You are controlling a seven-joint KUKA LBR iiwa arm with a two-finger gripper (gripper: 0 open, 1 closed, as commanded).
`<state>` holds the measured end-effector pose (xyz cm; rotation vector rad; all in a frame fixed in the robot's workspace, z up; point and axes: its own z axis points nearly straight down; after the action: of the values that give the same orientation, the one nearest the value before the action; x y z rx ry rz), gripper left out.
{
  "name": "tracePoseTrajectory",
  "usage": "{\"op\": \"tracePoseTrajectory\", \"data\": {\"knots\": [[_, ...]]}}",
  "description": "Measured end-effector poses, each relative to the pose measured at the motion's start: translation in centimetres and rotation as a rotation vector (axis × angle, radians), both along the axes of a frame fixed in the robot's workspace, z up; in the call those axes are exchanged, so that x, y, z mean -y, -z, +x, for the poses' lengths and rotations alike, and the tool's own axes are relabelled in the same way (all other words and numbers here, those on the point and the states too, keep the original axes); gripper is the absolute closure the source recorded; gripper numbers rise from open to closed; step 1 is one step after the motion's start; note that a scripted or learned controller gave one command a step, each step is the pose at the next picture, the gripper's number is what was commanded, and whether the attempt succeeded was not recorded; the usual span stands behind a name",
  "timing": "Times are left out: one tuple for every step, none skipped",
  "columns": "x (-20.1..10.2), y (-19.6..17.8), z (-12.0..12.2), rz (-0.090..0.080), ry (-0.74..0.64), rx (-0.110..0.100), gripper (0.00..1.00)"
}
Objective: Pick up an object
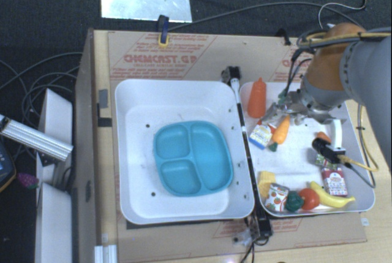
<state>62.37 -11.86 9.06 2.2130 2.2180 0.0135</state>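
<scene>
Right bin (355,133) crowded with toy food, end effector (283,110) low over its upper-middle, grip state impossible to tell, toy carrot (280,130) just below it there: likely light, rigid, slick plastic, best pinched across mid-body.
</scene>
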Motion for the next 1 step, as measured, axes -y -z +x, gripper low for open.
{"op": "tracePoseTrajectory", "data": {"knots": [[0.42, -0.03, -0.04, 0.002, -0.001, 0.002, 0.0]]}}
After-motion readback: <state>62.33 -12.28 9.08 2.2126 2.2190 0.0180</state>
